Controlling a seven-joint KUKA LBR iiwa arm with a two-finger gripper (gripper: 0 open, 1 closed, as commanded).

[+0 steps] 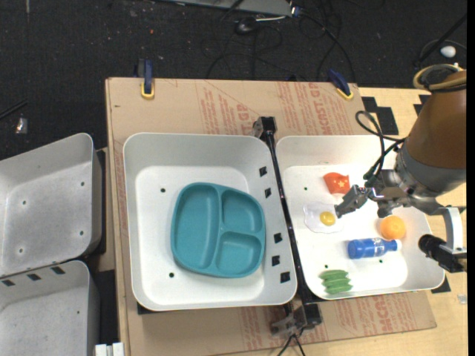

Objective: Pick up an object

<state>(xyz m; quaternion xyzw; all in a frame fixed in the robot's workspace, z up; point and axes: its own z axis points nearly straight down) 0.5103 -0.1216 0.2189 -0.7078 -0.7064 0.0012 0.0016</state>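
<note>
Nearest the camera, along the front wall of the right bin (427, 280), a green ridged toy vegetable, perhaps a pea pod (335, 280), lies flat on the white floor. Just behind it and to its right a blue bottle (371, 248) lies on its side, its pale cap end pointing right. An orange ball-shaped fruit (392, 228) sits just behind the bottle's cap end, near it but apart from it as far as can be judged.

In the left bin (141, 199) a teal divided plate (218, 230) with three compartments rests slightly tilted in the middle of the floor.

Further back in the right bin, a toy fried egg (325, 218), white with a yellow yolk, lies near the bin's left side. The end effector (348, 205) hangs just beside the egg's right edge, dark and pointing left and downward; from this slant it cannot be told whether it is spread or closed, and nothing is visibly held in it. Behind it, a red toy piece with a hint of green (337, 182) lies apart from the others.

The grey and orange arm (439, 143) comes in over the right bin's right side. Both bins stand on a cardboard-covered table (223, 102), held at its far edge by two clamps (146, 78).
</note>
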